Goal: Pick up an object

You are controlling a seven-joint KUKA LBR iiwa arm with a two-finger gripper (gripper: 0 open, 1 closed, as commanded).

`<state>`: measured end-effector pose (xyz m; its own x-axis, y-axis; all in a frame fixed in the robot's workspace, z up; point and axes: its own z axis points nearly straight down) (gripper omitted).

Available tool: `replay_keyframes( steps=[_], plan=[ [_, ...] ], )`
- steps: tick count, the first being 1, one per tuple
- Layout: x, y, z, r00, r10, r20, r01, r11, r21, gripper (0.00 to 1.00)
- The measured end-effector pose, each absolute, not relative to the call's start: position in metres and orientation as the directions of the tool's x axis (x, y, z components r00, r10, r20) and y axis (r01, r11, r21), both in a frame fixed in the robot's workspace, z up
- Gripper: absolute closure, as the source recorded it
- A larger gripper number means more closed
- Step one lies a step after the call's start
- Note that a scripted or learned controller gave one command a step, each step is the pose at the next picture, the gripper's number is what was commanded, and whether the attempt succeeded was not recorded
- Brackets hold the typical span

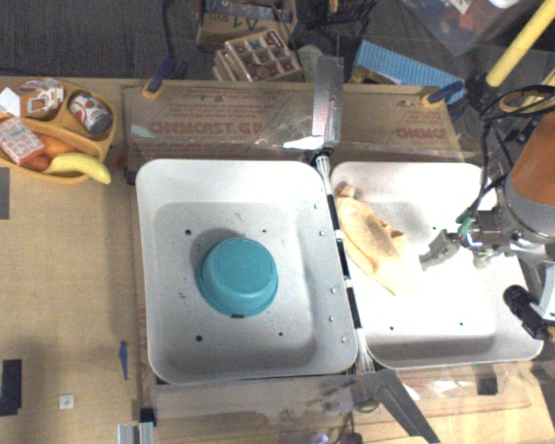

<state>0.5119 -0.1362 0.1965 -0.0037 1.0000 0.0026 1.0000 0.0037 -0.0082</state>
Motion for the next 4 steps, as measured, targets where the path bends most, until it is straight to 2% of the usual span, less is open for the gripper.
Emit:
replay_keyframes(
  steps=[1,2,3,4],
  plan=[
    [0.542,-0.107,0.312,-0.003,1.0,-0.001,1.0,0.003,0.002,0.0],
    [0.571,-0.098,0.098,-0.204,0.979,-0.001,0.979,0.204,0.007,0.0],
    [0.591,-0.039,0.185,-0.313,0.95,-0.001,0.95,0.313,0.003,0.0],
    [0.596,-0.113,0.094,-0.13,0.992,0.0,0.991,0.13,0.014,0.0]
  ],
)
